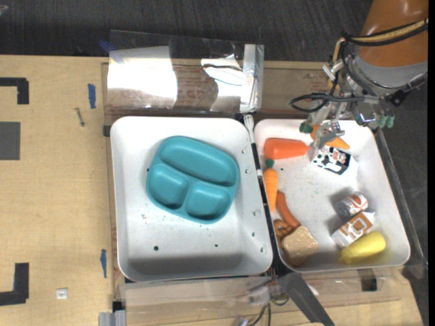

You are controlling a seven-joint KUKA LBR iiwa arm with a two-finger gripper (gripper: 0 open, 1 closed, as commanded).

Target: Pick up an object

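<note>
Hovering gripper (325, 136) | black-and-white card (334, 159) just below | orange carrot (285, 148) beside

The arm (397, 29) comes in from the upper right corner, its orange band uppermost and the grey wrist below it. Black cables loop out from the wrist toward the left. The gripper (325, 140) hangs at the lower left end of the wrist, pointing downward and a little leftward, over the upper part of the right-hand bin (387, 182).
</note>
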